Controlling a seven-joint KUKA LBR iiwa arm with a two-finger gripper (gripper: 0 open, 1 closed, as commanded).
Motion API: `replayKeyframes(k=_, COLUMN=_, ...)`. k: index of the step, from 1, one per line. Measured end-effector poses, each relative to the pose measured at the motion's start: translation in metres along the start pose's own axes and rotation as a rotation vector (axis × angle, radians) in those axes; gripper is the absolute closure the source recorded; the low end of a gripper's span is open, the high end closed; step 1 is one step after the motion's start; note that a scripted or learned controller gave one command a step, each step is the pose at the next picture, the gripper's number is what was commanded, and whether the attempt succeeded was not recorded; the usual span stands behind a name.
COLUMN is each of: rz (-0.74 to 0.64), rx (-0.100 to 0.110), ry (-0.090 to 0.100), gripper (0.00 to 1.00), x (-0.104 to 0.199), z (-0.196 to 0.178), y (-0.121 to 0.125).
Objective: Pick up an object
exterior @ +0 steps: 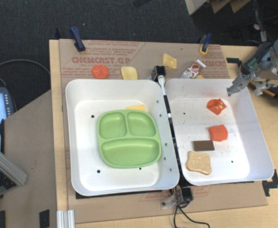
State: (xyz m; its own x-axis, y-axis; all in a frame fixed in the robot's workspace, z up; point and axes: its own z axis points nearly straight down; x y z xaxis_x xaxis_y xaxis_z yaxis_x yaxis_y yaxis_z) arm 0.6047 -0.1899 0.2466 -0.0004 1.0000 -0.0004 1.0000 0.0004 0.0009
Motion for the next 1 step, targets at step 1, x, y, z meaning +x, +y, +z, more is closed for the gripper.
replayKeyframes(k=1, rz=-0.003, rx=0.004, ry=0.002, gripper=0.00, x=0.0251, z=0.0912, y=0.0427)
